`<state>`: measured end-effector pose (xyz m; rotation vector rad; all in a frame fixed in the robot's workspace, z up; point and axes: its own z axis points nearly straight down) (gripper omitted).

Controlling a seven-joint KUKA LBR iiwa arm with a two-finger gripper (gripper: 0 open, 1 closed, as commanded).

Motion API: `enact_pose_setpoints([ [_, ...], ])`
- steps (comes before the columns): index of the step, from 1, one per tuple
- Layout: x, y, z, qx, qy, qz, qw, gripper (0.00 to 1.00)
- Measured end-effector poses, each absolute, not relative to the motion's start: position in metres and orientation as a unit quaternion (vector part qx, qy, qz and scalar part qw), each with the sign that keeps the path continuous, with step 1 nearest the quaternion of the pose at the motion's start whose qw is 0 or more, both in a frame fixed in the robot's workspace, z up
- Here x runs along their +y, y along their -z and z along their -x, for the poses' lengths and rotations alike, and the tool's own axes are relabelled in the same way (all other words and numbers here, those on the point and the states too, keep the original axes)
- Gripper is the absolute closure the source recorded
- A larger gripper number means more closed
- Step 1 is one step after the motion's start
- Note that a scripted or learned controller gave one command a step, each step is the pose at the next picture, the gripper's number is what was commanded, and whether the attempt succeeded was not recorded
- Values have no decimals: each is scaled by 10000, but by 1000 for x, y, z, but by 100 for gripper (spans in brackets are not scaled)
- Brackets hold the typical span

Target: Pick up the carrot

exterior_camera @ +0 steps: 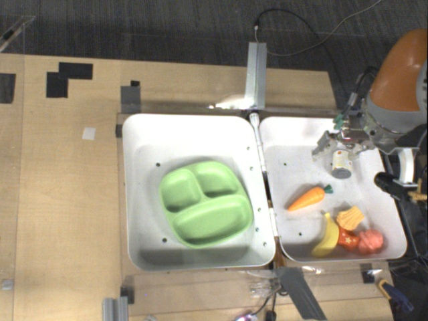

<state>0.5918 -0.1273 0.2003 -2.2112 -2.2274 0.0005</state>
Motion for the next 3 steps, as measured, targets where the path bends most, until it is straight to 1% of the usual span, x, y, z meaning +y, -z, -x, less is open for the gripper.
enact_pose_setpoints([
  [1,-121,-92,-546,-7239,11,6899,-2,0],
  [2,-119,-101,-548,-7246,23,6891,14,100],
  [3,-54,-184,-648,-7166,3,6975,2,100],
])
